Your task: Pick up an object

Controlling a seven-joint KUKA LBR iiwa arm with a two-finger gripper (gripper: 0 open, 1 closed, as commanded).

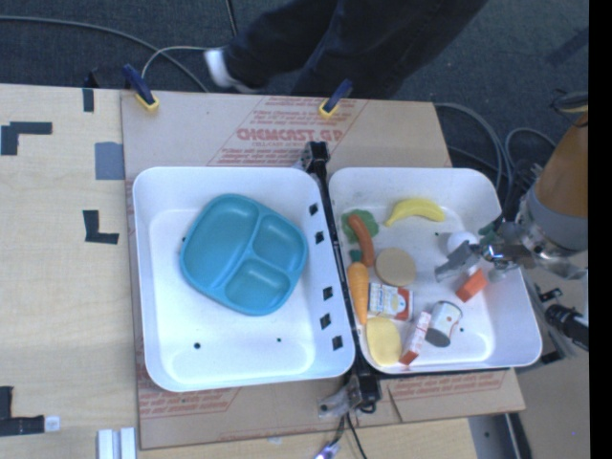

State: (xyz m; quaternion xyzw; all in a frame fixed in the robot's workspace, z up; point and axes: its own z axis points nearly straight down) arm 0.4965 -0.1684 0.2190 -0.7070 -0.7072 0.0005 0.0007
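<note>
Your gripper (pixel 470 261) hovers in the right white bin (pixel 483 187), fingers' spread unclear; next, descend onto the small orange block (pixel 471 286).

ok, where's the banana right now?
In the camera view the banana lies in the right bin, near its far wall, up-right of the carrot and above the round tan disc.

The right bin (pixel 497 199) is crowded along its left side, where a banana (pixel 415 211), a carrot (pixel 362 237) and packets are packed close together. Open floor is left near its right wall. The left bin (pixel 153 199) is occupied centrally by a blue divided plate (pixel 244 253), with bare margins all around.
</note>
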